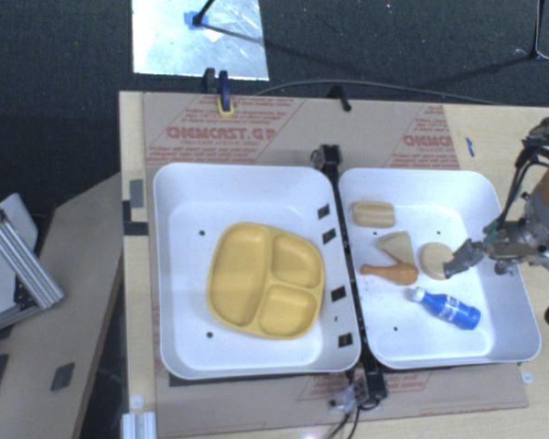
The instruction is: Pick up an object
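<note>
Far to my pincer's left lies the yellow divided plate [265, 282] in the other bin. In my bin, the blue bottle [448, 307] lies just below-left of my pincer [464, 256], its long axis slanting. The round biscuit [435, 260] sits just beside my tip, the nearest thing to take. I cannot tell my pincer's opening; it holds nothing visible.

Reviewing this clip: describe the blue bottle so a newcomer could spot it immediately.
Look in the right-hand bin, the one without the yellow tray. The blue bottle lies on its side nearest the front wall, below the claw. It is the only blue item; its neighbours are tan.
</note>
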You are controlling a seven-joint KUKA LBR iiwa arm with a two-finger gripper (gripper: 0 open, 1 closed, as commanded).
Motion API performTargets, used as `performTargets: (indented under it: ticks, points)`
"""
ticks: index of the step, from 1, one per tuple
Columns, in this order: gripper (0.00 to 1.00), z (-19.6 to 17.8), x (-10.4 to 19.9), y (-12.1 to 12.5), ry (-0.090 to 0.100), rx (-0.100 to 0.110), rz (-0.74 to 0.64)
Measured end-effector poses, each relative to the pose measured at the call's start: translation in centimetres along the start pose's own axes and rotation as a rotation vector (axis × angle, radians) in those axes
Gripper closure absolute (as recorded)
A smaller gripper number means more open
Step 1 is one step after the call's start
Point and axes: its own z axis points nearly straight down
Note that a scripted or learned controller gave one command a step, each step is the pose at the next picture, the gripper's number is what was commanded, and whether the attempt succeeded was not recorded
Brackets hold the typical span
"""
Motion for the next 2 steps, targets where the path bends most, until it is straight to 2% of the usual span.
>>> performTargets:
  ticks: [1, 2]
  points:
    - [0.00, -0.5, 0.0, 0.2, -0.003, -0.011, -0.003]
    - [0.00, 5.8, -0.2, 0.2, -0.001, -0.006, -0.002]
